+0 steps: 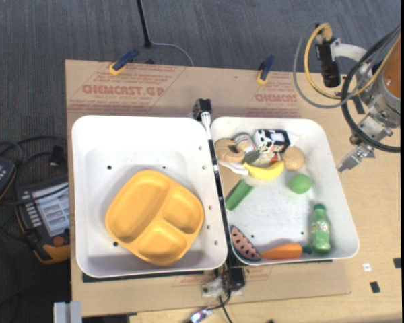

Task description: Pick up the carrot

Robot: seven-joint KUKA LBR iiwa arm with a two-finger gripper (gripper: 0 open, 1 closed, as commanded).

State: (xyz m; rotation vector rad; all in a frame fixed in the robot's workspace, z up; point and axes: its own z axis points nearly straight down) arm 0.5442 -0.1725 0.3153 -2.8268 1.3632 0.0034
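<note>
At the near edge of the right bin lay the carrot, orange and on its side along the front wall. A watermelon slice sat just beside its left end, and a green bottle with a yellow label stood or lay just beside its right end, in the near right corner. In the left bin a yellow divided plate took up the near middle, turned at an angle.

Farther back in the right bin, a green cucumber-like piece lay slantwise near the wall between the bins, and a small green ball sat apart from it to the right. Behind these a cluster crowded the far side: a banana, a tan rounded item, a black-and-white patterned item and a pale ring-shaped pastry, all touching or nearly so.

The gripper hung outside the right bin, off its far right wall and well apart from the carrot; whether the claw was spread or pressed together could not be told. Beyond the bins, two yellow-and-blue clamps gripped the far edge of the printed cardboard sheet.
</note>
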